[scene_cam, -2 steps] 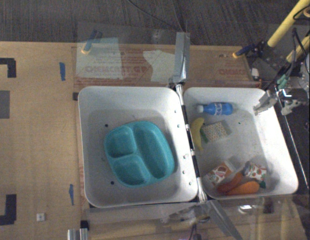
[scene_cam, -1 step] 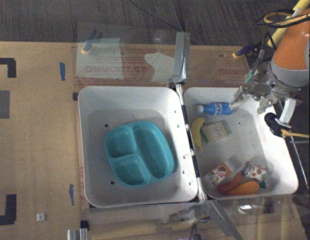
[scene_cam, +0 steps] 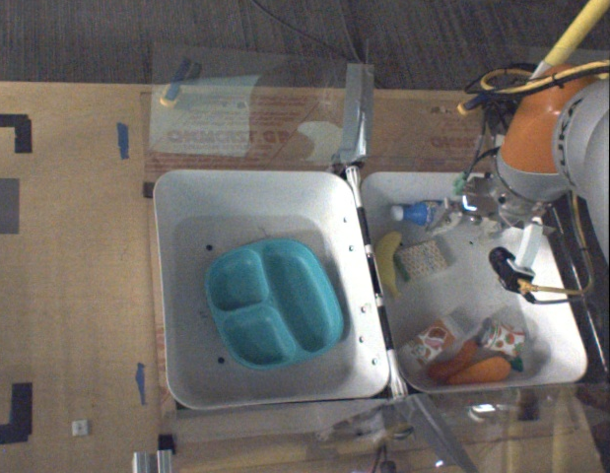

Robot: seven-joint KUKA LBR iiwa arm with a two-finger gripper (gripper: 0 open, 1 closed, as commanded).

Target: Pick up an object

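My gripper (scene_cam: 466, 211) hangs over the far part of the right bin (scene_cam: 566, 363), under the grey wrist and its orange band. Just to its left lies a small white bottle with a blue end (scene_cam: 414, 212), close to the gripper or touching it. A yellow banana (scene_cam: 387, 261) lies along the bin's left wall, with a speckled square packet (scene_cam: 424, 259) beside it. Near the front lie an orange carrot (scene_cam: 472, 368), a small printed carton (scene_cam: 435, 343) and a printed cup (scene_cam: 503, 338). I see nothing held in the gripper.
The left bin (scene_cam: 186, 215) holds a teal divided plate (scene_cam: 274, 302). A clear plastic sheet (scene_cam: 250, 116) lies on the bench behind the bins. A metal divider (scene_cam: 369, 264) runs between the two bins.
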